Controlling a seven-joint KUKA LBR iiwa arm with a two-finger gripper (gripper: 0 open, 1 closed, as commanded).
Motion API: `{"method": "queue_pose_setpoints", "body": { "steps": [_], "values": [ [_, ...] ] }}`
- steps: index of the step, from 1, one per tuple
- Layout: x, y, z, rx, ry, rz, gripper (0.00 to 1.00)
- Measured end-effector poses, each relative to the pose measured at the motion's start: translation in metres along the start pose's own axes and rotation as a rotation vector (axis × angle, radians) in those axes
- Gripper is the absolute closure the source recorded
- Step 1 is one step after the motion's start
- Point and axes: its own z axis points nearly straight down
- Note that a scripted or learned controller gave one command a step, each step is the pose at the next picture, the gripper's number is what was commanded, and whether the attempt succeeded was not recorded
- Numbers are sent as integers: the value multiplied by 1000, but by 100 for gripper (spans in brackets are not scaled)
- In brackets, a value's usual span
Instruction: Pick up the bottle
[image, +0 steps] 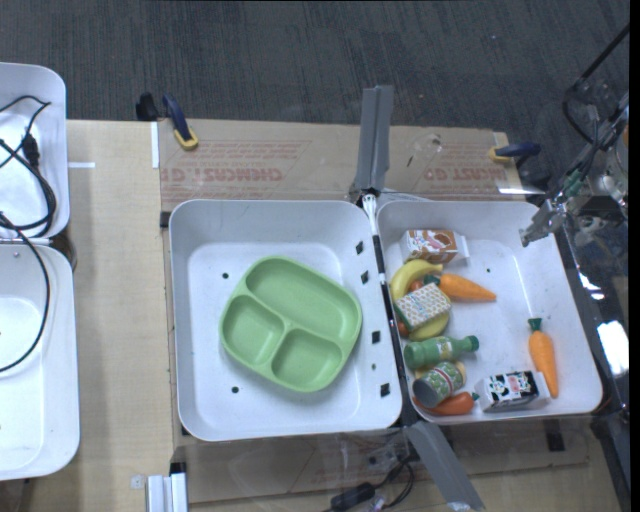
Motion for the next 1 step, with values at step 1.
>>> {"method": "queue_pose_setpoints", "body": {
  "steps": [1],
  "values": [
    [66, -26, 118, 2, 1, 74, 0]
  ]
}}
